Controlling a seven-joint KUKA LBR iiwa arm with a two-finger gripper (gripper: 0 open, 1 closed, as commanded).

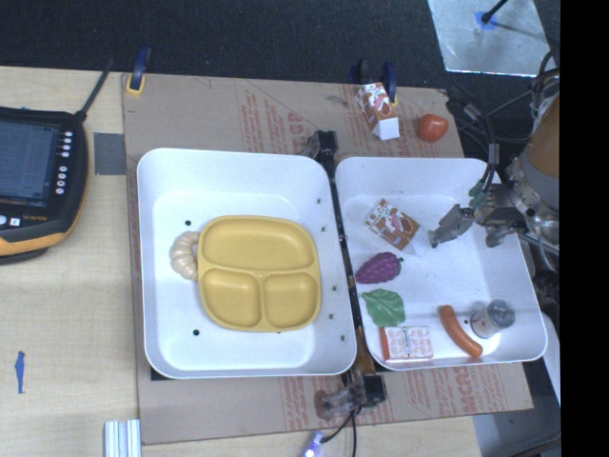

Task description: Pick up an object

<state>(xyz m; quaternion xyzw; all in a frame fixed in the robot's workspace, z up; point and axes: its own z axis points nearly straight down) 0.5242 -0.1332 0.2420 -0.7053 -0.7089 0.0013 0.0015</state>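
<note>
The arm is cut off at the right of the view, so just its wrist end reaches in above the right bin. The gripper ends in 2 dark fingers whose tips are too small and blurred to judge. Far left of the fingers, the beige pastry is half hidden behind the yellow tray. The handheld controller is cut by the left edge. Below the fingers, the print on the red-and-white packet is unreadable, and so is that on the snack wrapper just left of them. The metal piece at the bottom edge is cropped.
</note>
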